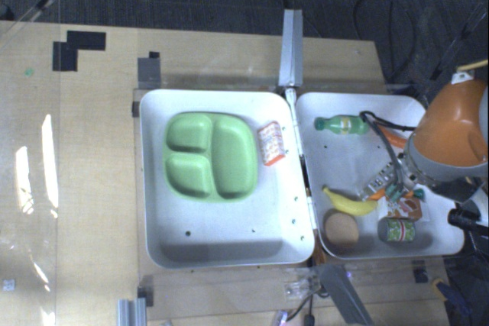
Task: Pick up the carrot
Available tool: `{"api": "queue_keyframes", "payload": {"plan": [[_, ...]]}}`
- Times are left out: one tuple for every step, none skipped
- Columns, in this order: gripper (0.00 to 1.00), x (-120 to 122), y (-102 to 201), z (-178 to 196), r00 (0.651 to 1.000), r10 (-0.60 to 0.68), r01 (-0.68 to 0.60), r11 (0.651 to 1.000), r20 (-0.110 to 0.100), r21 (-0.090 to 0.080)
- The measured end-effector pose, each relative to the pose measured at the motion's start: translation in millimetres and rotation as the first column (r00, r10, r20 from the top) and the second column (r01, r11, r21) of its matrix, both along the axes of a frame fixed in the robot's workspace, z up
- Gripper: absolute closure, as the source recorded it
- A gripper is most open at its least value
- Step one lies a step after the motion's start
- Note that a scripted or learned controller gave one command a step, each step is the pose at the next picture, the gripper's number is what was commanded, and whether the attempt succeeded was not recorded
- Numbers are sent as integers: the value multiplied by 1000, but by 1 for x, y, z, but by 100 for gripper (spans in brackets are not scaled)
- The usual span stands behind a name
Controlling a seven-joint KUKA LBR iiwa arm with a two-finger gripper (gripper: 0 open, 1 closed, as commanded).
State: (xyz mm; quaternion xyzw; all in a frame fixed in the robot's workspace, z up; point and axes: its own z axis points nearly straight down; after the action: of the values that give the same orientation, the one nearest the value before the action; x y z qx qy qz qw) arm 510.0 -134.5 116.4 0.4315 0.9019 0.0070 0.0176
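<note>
The carrot (pixel 393 137) is a thin orange streak in the right bin (pixel 336 248), near its back right, and the arm's orange band covers part of it. My gripper (pixel 388 187) hangs low over the middle of that bin, in front of the carrot and just right of the banana (pixel 350 201). Small green and orange bits lie beside the gripper tip; I cannot tell what they are. Nothing is visibly held.
A green bottle (pixel 341 124) lies at the back of the right bin. A brown round fruit (pixel 341 228) and a small can (pixel 397 229) sit at its front. The left bin (pixel 229 252) holds a green divided plate (pixel 211 155) and a small packet (pixel 270 143).
</note>
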Motion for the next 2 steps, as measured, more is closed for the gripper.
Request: {"api": "queue_keyframes", "payload": {"plan": [[100,21,-42,-10,999,-22,22,1000,-30,1],[100,91,-62,69,997,70,-70,998,-25,-2]]}}
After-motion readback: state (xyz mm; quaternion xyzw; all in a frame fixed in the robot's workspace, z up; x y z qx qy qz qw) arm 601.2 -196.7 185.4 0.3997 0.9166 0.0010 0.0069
